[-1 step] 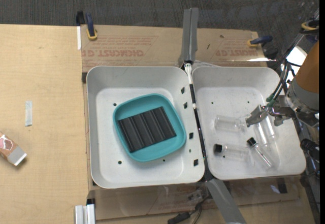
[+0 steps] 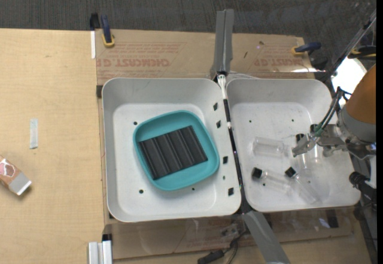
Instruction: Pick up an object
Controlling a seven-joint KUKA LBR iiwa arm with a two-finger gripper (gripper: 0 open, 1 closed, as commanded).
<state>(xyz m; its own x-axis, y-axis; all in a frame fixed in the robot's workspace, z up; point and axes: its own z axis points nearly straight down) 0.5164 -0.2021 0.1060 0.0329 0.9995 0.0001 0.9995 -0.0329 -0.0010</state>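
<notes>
The right bin (image 2: 269,98) holds several small clear plastic pieces. One clear vial (image 2: 267,148) lies near the bin's middle. A clear tube with a black cap (image 2: 258,173) lies in front of it, and another black-capped piece (image 2: 291,172) sits just to its right. My gripper (image 2: 304,146) hangs low over the right side of this bin, close above the clear pieces and right of the vial. Nothing shows plainly in its grasp. A teal tray with a dark ridged insert (image 2: 175,151) lies tilted in the left bin (image 2: 119,137).
The arm's orange band (image 2: 365,104) and cables crowd the right bin's right wall. A grey divider post (image 2: 224,41) stands behind the bins' shared wall. Blue clamps (image 2: 106,32) hold cardboard at the back. A small packet (image 2: 13,176) lies on the wooden bench far left.
</notes>
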